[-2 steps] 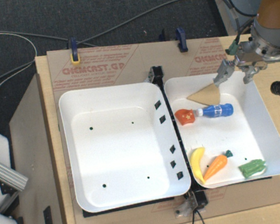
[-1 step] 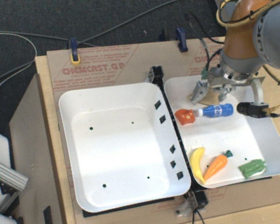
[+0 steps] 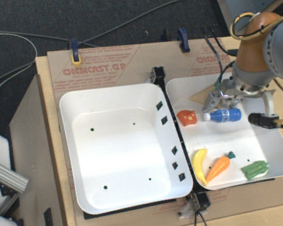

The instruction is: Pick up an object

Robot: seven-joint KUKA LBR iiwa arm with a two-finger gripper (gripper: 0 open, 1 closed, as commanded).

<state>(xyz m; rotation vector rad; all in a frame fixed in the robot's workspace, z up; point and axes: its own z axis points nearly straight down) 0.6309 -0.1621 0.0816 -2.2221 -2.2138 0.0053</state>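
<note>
While claw (image 3: 222, 102) hovers over blue bottle (image 3: 224, 116), red block (image 3: 186, 118) sits beside.

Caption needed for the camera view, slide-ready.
Gripper hovers by a blue bottle in the right bin, alongside red object, banana, carrot, green toy.

A blue bottle (image 3: 225, 116) with a white cap lies on its side in the right bin (image 3: 272, 149), cap pointing left. It rests just beside a red object (image 3: 186, 118), directly under the hand (image 3: 222, 99).
</note>
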